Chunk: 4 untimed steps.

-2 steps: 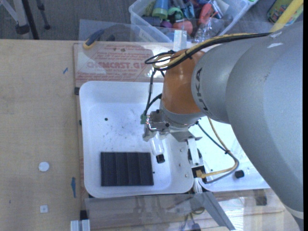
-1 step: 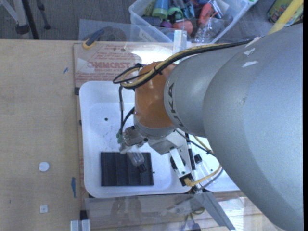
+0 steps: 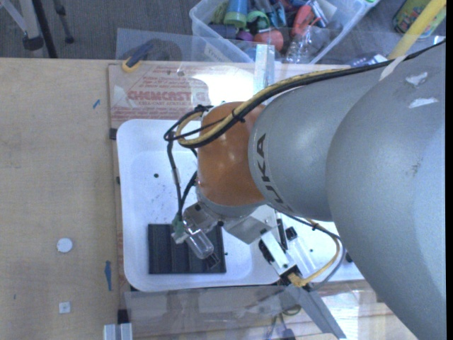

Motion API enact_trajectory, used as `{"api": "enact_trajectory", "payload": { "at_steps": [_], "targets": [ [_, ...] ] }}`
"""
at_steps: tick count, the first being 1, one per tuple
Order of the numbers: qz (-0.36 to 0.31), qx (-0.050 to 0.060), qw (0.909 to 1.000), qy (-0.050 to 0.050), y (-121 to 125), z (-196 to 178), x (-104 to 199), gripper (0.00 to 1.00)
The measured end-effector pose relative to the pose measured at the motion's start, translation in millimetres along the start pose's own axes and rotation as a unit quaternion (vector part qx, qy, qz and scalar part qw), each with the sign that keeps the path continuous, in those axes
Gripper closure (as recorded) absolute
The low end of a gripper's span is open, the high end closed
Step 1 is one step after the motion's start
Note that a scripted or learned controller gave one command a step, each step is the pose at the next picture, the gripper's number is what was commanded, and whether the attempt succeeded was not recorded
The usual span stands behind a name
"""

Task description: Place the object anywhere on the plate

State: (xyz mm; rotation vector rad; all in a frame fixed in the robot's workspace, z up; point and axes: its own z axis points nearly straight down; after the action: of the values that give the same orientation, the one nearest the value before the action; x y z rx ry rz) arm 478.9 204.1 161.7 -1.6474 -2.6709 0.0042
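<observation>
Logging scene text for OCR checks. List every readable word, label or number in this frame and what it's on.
"KUKA": dark letters running up the grey arm, beside its orange band.
"CHEMCAST": faint red print repeated on the pale sheet behind the white bin; glare washes out part, and any smaller print is too blurred to read.
Clear tub of toys at the top: no legible text.

A clear plastic tub (image 3: 212,16) heaped with bright mixed toys sits at the far side, beyond the pale wooden tabletop (image 3: 49,154). A sheet of brown cardboard with red lettering (image 3: 156,91) lies just near of the tub. On the tabletop's left part rests a small white round disc (image 3: 64,245), with a small blue mark (image 3: 107,275) to its right.
</observation>
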Motion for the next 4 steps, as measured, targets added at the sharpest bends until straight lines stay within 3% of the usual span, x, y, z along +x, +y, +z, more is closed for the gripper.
{"api": "enact_trajectory", "payload": {
  "at_steps": [1,2,3,4],
  "targets": [
    [-0.010,-0.013,0.9999,-0.001,11.5,62.6,4.5,1.00],
    [-0.081,-0.024,0.9964,0.004,-2.9,62.4,-23.4,1.00],
    [-0.192,-0.017,0.9811,-0.008,16.7,63.4,0.1,1.00],
    [-0.247,-0.003,0.9691,-0.002,22.6,-93.1,-1.9,1.00]
  ]
}}
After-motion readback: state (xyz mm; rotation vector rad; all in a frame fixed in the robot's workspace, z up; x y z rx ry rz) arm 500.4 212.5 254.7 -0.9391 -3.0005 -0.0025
